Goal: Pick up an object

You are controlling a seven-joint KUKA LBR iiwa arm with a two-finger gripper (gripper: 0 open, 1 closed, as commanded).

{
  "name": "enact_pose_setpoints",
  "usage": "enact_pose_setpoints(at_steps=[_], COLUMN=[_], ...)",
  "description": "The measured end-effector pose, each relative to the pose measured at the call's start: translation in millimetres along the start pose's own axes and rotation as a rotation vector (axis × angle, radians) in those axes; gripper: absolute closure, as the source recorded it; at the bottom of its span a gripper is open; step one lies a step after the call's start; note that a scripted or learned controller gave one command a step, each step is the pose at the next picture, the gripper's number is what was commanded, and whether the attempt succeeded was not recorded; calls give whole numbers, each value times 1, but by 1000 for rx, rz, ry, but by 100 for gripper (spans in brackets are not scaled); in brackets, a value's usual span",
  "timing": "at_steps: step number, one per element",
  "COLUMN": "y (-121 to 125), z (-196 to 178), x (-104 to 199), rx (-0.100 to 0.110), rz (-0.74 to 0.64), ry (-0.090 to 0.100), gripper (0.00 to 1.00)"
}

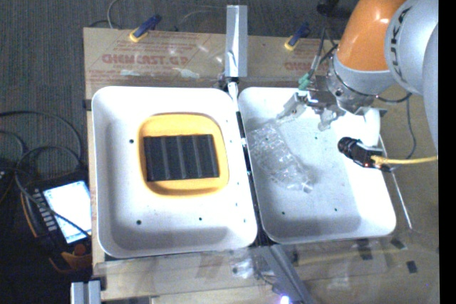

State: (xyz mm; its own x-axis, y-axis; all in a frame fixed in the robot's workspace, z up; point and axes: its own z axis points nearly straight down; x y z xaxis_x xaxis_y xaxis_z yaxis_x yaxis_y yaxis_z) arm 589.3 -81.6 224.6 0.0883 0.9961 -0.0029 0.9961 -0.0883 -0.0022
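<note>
While the arm [388,25] leans in from the right with its big orange band up top, the gripper [311,108] hangs over the back part of the right bin [370,221], close to that bin's far wall. Two pale fingers [291,109] show under the wrist, and they look spread apart with nothing between them, so the jaws are open and not holding anything.

Just down and to the left of the jaws lies a clear plastic bottle [278,153], crumpled looking and pretty hard to pick out against the white floor. It stretches diagonally from near the fingertips toward the middle of the right bin, lying on its side. Its upper end sits right by the left finger; I honestly can't tell if they're touching or just very close.

Off to the right of the jaws, a black connector with a yellow cable [367,155] hangs off the arm, over the right bin's right edge.

Way over to the left of the jaws, across the divider between the bins, the left bin [114,224] holds a yellow tray-like thing [184,156] with a dark ribbed insert, lying flat around the middle of that bin. That one's well apart from the gripper.

Behind the jaws, past the bins, there's a cardboard sheet [157,60] with red print, clamped down with a blue-and-yellow clamp [144,27].
</note>
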Motion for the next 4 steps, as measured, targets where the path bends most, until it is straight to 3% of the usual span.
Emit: enact_pose_setpoints(at_steps=[1,2,3,4], y=[-10,-58,-63,7], z=[114,132,132,133], x=[-37,-38,-25,-38], rx=[2,-24,-25,-20], rz=[-87,-110,-198,-109], ry=[3,0,-6,0], gripper=[0,0,0,0])
